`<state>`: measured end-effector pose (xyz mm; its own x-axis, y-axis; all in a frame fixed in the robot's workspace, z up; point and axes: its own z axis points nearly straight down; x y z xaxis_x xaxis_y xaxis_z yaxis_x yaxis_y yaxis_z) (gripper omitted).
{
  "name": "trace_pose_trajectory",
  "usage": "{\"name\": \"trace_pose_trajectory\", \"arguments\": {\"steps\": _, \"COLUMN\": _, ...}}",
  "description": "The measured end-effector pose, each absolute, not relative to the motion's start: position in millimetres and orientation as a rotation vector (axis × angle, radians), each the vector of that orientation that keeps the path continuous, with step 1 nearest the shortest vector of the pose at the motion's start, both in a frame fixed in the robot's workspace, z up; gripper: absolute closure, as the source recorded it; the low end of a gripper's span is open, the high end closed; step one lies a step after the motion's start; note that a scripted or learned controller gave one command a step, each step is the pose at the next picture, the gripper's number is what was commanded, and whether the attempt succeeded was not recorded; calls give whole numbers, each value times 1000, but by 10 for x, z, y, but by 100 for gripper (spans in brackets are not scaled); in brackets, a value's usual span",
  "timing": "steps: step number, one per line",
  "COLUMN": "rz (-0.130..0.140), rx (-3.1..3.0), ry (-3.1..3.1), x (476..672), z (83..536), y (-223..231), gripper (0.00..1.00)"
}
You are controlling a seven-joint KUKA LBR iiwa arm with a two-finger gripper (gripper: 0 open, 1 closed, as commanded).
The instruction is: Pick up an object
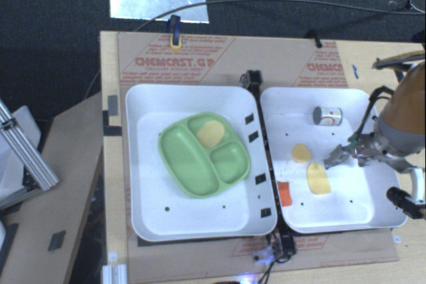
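In the right bin (346, 213) lie a small silver can (327, 116) on its side near the back, a round yellow piece (301, 153), a pale yellow block (318, 179) and a small red-orange piece (284, 193) by the left wall. My gripper (333, 159) reaches in from the right and hangs low over this bin. Its tip is just right of the round yellow piece and just above the yellow block. Nothing shows in its grasp.
The left bin (153, 209) holds a green divided plate (190, 166) with a yellow item (211, 133) in its rear compartment. Black clips line the wall between the bins. The grey and orange arm (406, 120) covers the right bin's right side.
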<state>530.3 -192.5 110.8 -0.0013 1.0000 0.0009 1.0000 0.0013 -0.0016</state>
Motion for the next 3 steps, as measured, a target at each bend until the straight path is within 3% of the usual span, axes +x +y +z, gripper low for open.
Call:
{"name": "trace_pose_trajectory", "arguments": {"steps": 1, "rz": -1, "rx": -2223, "ry": -2223, "x": 5314, "z": 844, "y": -1927, "gripper": 0}}
{"name": "trace_pose_trajectory", "arguments": {"steps": 2, "rz": -3, "rx": -2224, "ry": -2225, "x": 5322, "z": 961, "y": -1929, "gripper": 100}}
{"name": "trace_pose_trajectory", "arguments": {"steps": 3, "rz": -4, "rx": -2228, "ry": -2225, "x": 5275, "z": 1552, "y": -2001, "gripper": 100}}
